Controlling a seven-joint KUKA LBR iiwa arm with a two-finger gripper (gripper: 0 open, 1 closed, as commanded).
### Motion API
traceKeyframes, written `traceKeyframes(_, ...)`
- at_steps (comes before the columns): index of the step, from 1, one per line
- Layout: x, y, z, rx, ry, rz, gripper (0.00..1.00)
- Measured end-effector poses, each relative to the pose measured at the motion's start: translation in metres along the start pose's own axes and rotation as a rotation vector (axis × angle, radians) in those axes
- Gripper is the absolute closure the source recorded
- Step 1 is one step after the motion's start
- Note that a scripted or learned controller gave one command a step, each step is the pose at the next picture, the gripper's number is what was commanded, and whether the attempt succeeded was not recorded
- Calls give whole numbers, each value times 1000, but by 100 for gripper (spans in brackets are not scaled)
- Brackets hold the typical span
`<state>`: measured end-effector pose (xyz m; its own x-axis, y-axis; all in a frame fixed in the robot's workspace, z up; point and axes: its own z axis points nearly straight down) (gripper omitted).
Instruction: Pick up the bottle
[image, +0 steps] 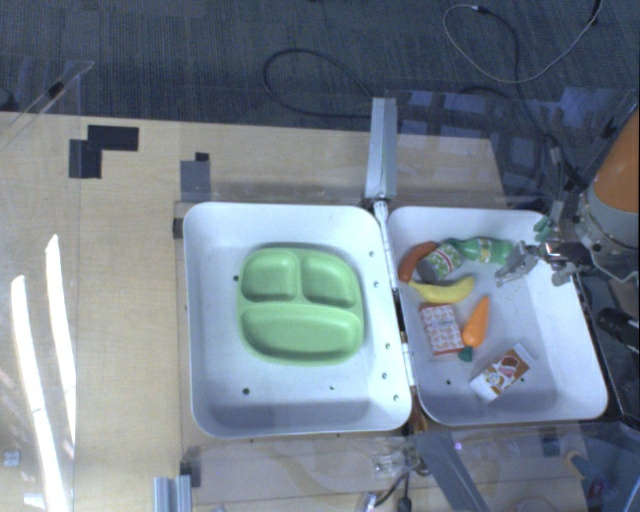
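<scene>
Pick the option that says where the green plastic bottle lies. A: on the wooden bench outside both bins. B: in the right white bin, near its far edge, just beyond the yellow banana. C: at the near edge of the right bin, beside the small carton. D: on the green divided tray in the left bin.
B: the green plastic bottle lies in the right white bin near its far edge, just beyond the yellow banana.

Gripper (528, 262) beside bottle (462, 254)
</scene>
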<state>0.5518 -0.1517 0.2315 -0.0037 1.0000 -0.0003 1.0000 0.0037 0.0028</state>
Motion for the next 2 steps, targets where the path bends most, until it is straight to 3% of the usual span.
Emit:
traceKeyframes(1, -19, 80, 43, -1, -1, -129, 0)
traceKeyframes(2, -35, 105, 146, -1, -1, -23, 0)
